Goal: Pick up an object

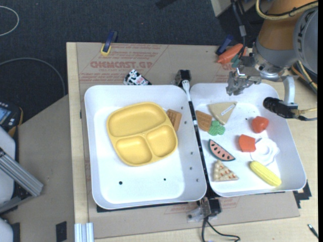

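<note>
Yellow plate [141, 133]: a three-part plastic plate, lying in the middle of the left bin [96, 150], tilted a little against the bin's edges.
Waffle piece [174, 118]: brown, tucked against the plate's far right edge, near the wall between the bins.
Right bin [295, 160]: holds the small food toys.
Cheese wedge [222, 111]: pale, near the bin's far left corner, just below the pincer.
Toast piece [204, 120]: orange-brown, by the left wall, touching the green piece [217, 129] beside it.
Watermelon slice [221, 150]: near the left wall, midway down.
Pizza slice [223, 172]: close to the near left corner.
Red pieces: one [259, 124] toward the right wall, another [247, 143] in the middle of the bin.
Fried egg [266, 150]: white, just right of the middle red piece.
Corn cob [265, 173]: yellow, near the near right corner.
Pincer [236, 88]: hangs over the far edge of the right bin, above the cheese wedge and seemingly apart from it; whether the fingers stand open or closed cannot be told from this slant, and nothing shows between them.
Arm [282, 29]: grey with an orange band, reaching in from the far right corner.
</note>
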Controlling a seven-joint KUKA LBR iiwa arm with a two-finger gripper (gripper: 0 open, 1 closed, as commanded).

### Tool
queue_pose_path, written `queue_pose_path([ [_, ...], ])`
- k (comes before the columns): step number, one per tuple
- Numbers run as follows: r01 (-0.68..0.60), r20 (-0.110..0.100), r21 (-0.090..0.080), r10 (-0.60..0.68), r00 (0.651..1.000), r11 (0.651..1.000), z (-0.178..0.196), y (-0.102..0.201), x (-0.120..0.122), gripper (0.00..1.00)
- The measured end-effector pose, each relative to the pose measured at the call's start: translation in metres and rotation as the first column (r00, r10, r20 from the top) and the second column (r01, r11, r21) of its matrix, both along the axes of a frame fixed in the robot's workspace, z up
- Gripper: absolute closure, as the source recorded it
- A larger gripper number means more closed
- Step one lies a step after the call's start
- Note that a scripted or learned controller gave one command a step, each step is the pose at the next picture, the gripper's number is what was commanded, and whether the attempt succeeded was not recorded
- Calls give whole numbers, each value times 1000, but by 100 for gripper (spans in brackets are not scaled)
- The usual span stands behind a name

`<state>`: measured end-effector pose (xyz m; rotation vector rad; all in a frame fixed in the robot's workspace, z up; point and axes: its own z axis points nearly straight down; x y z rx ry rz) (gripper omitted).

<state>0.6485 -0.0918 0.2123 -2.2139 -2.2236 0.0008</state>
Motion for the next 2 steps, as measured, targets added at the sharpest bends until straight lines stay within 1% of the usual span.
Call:
queue_pose_path([
  [1,0,0,1,0,1000,1000,13,44,-34,100],
  [2,-1,-2,0,1,1000,1000,9,96,-68,100],
])
